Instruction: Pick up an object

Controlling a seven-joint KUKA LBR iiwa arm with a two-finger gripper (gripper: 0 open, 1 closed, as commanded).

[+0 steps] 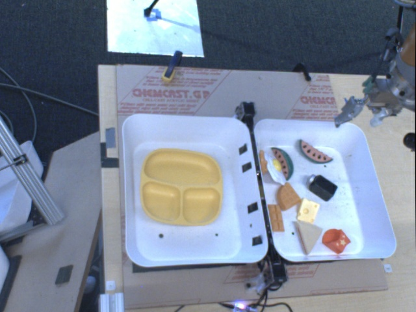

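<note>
Watermelon slice (315, 152) lies in right bin, well below-left of gripper (364, 111)

The robot arm is reaching in from the upper right edge of the view, its grey wrist angling down and to the left. The gripper (361, 111) is hanging at the end of it, with two thin fingers (346, 112) splaying apart, pointing downward and holding nothing between them.
</note>
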